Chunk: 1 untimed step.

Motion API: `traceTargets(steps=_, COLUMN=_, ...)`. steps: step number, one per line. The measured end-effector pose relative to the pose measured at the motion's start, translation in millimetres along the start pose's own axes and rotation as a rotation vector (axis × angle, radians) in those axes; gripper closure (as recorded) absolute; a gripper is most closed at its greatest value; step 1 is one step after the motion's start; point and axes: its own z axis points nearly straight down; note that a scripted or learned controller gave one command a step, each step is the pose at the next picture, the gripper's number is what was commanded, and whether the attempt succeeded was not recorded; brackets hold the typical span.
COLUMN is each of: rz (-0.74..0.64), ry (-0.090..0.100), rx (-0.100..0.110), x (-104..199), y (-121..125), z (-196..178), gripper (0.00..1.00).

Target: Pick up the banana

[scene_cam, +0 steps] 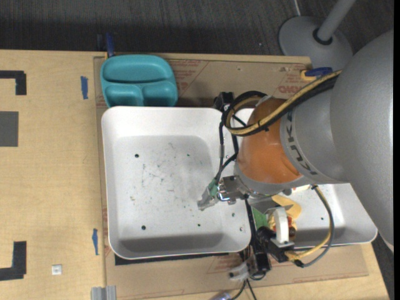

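Note:
My gripper [209,199] hangs low over the right-hand part of the left white bin [125,167], close to the wall it shares with the right bin. Nothing shows between its tips. A small yellow patch [291,209] peeks out from under the wrist in the right bin [356,224]; it may be the banana, but the arm hides most of it. The arm's grey and orange body covers nearly all of the right bin.
A teal divided tray [139,80] stands just behind the left bin's far edge. The left bin's floor shows scuff marks. Bare cardboard bench [50,167] lies to the left. A grey lamp base [306,36] sits at the back right.

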Motion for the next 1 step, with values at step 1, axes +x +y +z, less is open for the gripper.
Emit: traceTargets(steps=1, rz=0.024, ry=-0.005, rx=-0.002, x=3.8, y=1.6, z=1.2, gripper=0.00)
